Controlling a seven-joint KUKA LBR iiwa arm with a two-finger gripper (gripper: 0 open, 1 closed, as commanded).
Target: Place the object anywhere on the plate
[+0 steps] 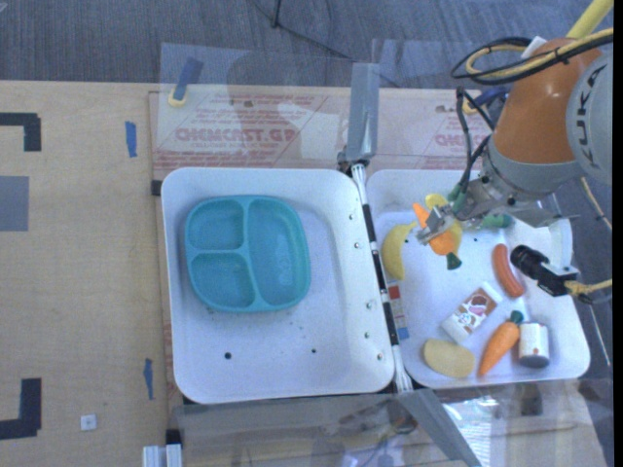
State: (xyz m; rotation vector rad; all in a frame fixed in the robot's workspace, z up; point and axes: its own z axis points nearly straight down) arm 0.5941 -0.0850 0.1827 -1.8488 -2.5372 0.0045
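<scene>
While the gripper [440, 224] hovers near the right bin's [574, 358] back-left corner, can't tell its grip; blue plate [247, 253] sits left.

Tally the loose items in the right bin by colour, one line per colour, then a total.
Yellow: 2, banana and flat oval piece
Orange or red: 3, carrot, sausage, orange piece under the gripper
White: 2, carton and small can
Total: 7

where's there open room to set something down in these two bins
Left bin: bare floor right of and below the blue plate, whose three compartments hold nothing. Right bin: crowded; the banana, sausage, carton, carrot and gripper leave only small gaps.
</scene>
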